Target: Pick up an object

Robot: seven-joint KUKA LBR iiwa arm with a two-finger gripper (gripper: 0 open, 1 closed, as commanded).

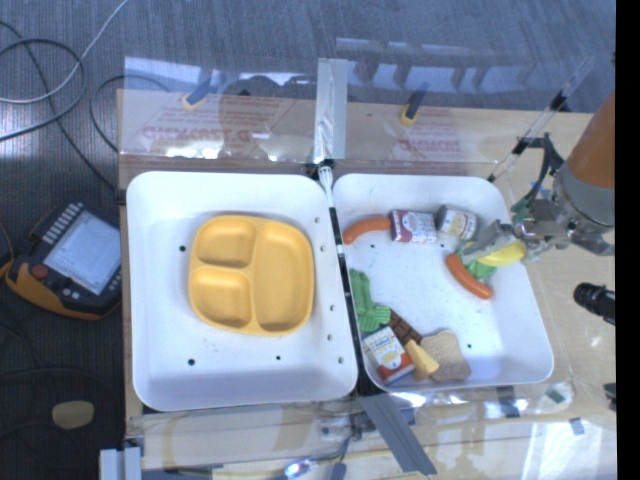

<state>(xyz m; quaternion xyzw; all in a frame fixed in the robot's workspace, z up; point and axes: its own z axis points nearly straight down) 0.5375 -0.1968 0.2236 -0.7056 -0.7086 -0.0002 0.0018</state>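
The claw (497, 245) hangs over the right bin's (520, 368) far right side, its fingers closed around a banana (500, 257). A sausage (470, 275) lies just beside the banana. Two cans (430, 225) sit near the bin's back wall. The left bin (150, 368) holds a yellow tray (252, 273).

Right bin (520, 368): open floor mid-centre. Blocked along the top wall by a sausage (365, 228), can (412, 226) and jar (457, 223). Another sausage (470, 276) and a yellow-green item (497, 258) crowd the right side. Green toy (368, 306), carton (385, 353) and bread (445, 356) fill the lower-left corner. Left bin (145, 368): yellow tray (252, 273) takes the centre, margins around it free.
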